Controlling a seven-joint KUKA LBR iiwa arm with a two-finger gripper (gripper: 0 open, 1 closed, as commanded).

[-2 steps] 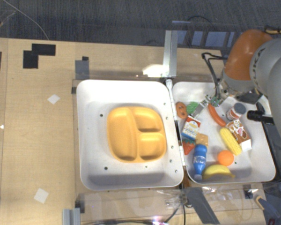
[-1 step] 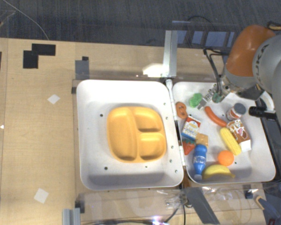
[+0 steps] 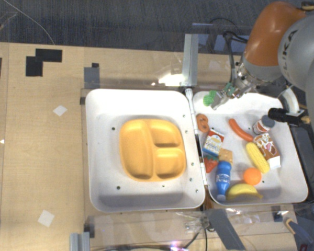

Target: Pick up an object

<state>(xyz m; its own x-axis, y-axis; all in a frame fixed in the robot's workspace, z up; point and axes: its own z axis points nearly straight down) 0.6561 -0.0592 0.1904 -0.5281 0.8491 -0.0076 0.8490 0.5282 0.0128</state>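
You get bright, even overhead light; both bins read clean white. Strong glare patch on the bench just above the left bin, near the metal post. A small purple-white flare sits at the bottom edge. Shadows are soft and short: faint shading inside the yellow tray compartments and along the bin walls. The arm at upper right looks soft, slightly out of focus. Small items in the right bin are low-resolution; you can't read labels. The dark floor at top is dim.
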